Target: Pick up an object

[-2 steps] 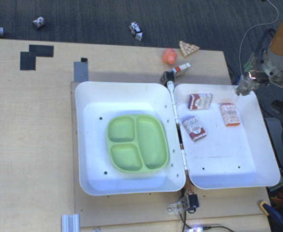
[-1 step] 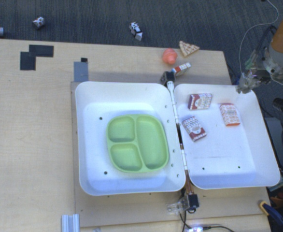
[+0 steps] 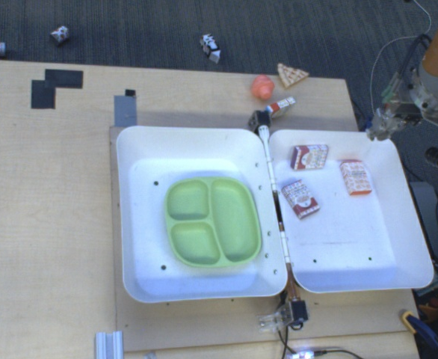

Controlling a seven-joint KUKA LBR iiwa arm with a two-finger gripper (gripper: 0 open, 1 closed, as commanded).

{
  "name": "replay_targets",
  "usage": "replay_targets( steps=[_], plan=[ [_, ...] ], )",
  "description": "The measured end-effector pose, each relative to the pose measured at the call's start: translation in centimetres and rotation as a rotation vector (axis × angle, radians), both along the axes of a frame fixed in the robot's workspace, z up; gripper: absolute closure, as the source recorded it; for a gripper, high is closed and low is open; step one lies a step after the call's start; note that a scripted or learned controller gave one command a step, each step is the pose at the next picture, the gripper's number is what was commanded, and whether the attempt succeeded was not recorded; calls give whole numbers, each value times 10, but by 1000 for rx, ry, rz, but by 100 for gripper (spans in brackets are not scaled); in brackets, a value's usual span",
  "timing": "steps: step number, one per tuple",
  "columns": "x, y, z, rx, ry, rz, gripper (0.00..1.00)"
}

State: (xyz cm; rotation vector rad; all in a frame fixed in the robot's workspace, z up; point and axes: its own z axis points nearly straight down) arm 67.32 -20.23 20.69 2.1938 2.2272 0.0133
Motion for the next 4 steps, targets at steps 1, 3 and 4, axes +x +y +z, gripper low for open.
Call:
replay_targets(
  steps=[1,3,4],
  plan=[
    [2,1,12,-2,-5,6,100],
    [-15,66,62,4,10,-13,100],
    [-108,44,41,4,15,-13,100]
  ],
)
